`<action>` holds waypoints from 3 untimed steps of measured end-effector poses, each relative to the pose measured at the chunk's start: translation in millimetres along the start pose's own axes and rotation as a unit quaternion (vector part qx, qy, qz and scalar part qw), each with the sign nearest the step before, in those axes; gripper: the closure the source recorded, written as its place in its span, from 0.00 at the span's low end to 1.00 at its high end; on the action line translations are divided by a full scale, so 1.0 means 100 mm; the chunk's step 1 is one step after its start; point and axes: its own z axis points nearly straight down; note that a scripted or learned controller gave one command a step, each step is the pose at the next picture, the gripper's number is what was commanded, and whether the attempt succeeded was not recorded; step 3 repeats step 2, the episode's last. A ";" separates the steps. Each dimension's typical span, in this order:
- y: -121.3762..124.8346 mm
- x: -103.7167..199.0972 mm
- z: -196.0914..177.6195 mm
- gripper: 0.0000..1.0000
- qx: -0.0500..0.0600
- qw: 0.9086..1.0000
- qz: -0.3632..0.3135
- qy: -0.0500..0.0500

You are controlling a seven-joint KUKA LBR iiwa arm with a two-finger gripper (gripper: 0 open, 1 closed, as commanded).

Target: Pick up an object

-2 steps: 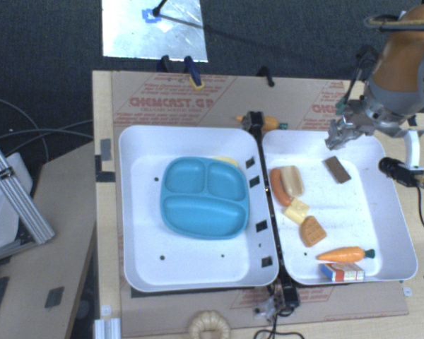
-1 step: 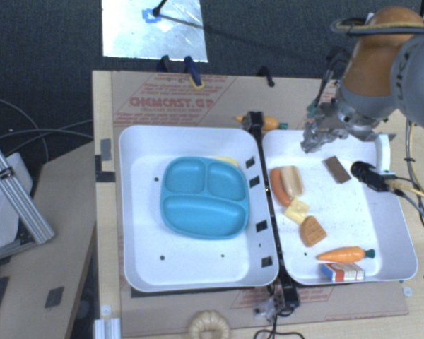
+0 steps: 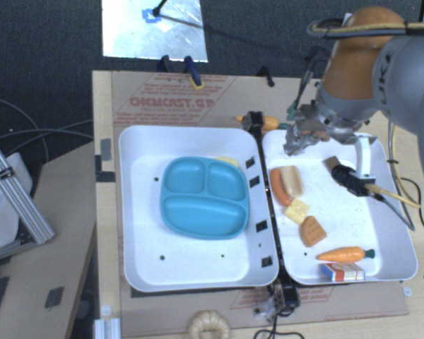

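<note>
Spotted gripper (image 3: 297, 144) at upper left corner of right bin (image 3: 383, 221), near hot dog (image 3: 288, 183) just below it in frame; cannot tell whether open or closed at this angle. Logged further down same bin: yellow cube (image 3: 297, 210), possibly cheese, touching brown cracker (image 3: 312, 230), then carrot (image 3: 346, 254) and small box (image 3: 343, 272) along lower edge. Noted blue divided plate (image 3: 203, 198) mid left bin (image 3: 138, 189).

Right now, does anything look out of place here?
Two things lie outside the bins: a pale ring at the bench's front edge, and a small orange thing behind the rims where the bins meet. A yellow piece sits partly hidden at the blue plate's far edge.
</note>
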 end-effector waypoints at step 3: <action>-0.22 0.33 -0.07 1.00 0.000 1.000 0.003 -0.001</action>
